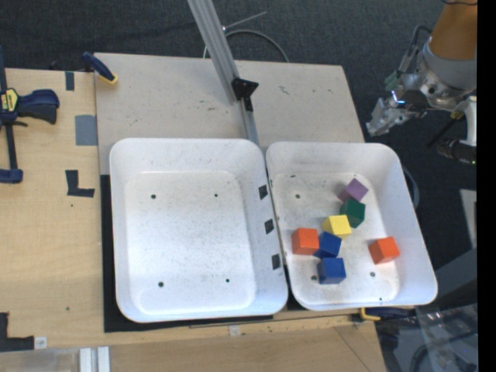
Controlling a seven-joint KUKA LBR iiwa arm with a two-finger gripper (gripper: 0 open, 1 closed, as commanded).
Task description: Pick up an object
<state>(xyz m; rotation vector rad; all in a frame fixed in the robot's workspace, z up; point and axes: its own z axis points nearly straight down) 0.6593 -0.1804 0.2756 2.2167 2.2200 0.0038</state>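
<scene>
Nearest: right shallow white plastic bin (411, 208) holding seven small cubes: two blue (331, 270), two orange (384, 249), one yellow (338, 225), one green (353, 211), one purple (356, 188). Left white bin (124, 169) beside. Gripper (385, 117) above bench edge.

The arm (453, 29) is cut off by the top and right edges. Its gripper (385, 118), beyond the right bin's (403, 169) far corner, is too small and blurred to read. A blue clamp (23, 107) runs off the left edge.
</scene>
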